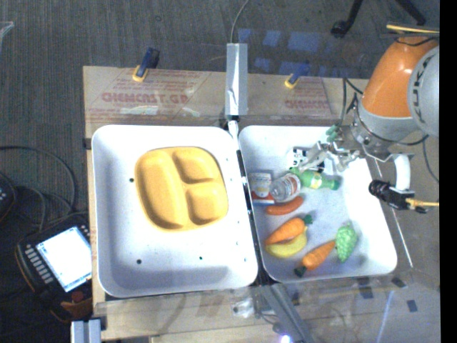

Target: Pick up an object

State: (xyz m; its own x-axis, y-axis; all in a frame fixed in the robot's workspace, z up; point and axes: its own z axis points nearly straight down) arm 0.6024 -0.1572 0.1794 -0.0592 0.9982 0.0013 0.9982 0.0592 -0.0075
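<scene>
The arm (400,84) comes in from the right side, up near the top, and it is grey with a big orange band just above the wrist. It bends down and leans to the left, so the wrist points down and to the left. The gripper (314,159) sits at the end of it, low down and tipped to the left, and it is too small and too mixed up with dark parts to see clearly.

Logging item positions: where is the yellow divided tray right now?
The yellow divided tray lies in the left bin, left of the right bin's toy food.
</scene>
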